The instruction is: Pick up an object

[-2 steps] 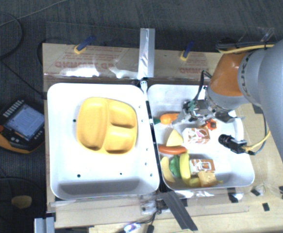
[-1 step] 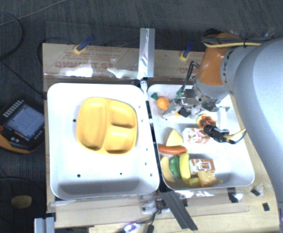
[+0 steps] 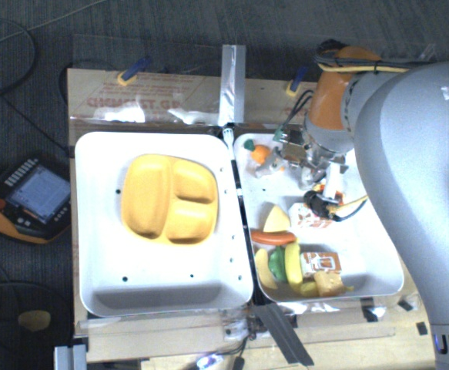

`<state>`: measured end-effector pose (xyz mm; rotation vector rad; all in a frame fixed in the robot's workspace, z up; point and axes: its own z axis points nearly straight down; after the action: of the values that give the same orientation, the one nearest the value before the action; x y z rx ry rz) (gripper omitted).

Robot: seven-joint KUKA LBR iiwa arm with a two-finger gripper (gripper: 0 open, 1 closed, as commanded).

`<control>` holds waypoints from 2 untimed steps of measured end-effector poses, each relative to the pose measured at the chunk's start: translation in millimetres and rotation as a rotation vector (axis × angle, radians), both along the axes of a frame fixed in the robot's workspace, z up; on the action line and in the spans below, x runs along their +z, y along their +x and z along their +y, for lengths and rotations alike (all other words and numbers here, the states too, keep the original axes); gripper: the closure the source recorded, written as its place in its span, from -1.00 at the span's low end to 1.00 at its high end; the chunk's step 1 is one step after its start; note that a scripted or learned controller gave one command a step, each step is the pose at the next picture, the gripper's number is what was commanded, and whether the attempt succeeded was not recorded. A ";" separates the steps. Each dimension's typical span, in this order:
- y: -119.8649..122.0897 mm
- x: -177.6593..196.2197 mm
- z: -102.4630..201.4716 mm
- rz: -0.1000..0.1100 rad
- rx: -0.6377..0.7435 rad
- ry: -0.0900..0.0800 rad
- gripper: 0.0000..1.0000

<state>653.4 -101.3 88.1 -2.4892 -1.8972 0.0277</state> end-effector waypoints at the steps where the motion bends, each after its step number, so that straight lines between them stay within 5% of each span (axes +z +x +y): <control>1: -4.4 0.2 6.1 0.014 -0.217 0.002 -1.00; 2: 1.4 -1.6 8.1 0.064 -0.507 0.001 -1.00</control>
<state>654.8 -93.2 86.5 -2.8448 -1.1949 0.0988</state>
